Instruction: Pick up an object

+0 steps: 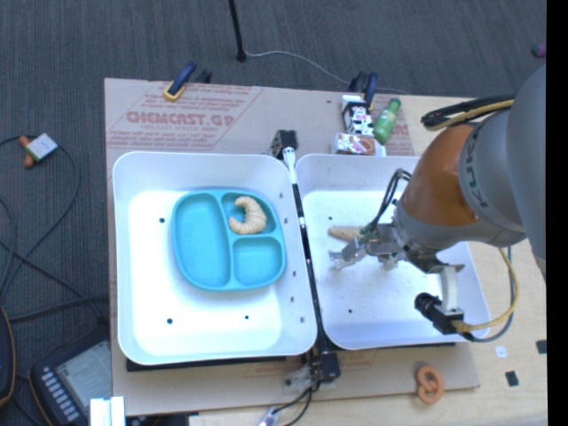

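A small tan object (pixel 343 232) lies on the floor of the right bin (pixel 390 327), near its left wall. My gripper (pixel 349 245) is low in this bin, right beside the tan object and just below it. The gripper is open; the tan object lies at the upper finger and nothing sits between the two. In the left bin (pixel 151 327) a blue three-part tray (pixel 204 256) holds a pale curled, croissant-like piece (pixel 249 214) in its upper right compartment.
The grey arm with its orange band (pixel 444 189) covers the right half of the right bin. Behind the bins, a green bottle (pixel 386 121) and a small box (pixel 357 140) stand on the cardboard. An orange ring (pixel 429 382) lies at the front.
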`<action>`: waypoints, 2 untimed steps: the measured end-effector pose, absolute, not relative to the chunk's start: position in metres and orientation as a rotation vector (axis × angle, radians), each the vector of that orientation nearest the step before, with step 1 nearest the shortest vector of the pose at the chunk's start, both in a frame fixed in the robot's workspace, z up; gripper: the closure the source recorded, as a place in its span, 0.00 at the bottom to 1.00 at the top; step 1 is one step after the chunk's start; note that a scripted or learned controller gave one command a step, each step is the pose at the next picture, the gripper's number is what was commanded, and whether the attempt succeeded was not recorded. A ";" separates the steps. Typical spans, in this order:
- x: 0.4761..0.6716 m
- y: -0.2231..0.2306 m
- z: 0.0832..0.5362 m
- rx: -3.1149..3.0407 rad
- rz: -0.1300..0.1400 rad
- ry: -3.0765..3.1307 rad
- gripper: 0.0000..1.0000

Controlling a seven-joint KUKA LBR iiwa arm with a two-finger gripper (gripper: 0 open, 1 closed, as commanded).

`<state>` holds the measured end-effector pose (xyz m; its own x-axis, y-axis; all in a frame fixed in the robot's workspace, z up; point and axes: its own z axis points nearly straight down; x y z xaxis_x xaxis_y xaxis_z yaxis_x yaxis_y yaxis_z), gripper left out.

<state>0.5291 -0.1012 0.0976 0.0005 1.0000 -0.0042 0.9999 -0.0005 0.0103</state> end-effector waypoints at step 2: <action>0.509 -0.045 0.184 2.221 0.000 2.223 1.00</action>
<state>0.5095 -0.0450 0.1843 -0.0013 1.0000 0.0004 1.0000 0.0013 -0.0007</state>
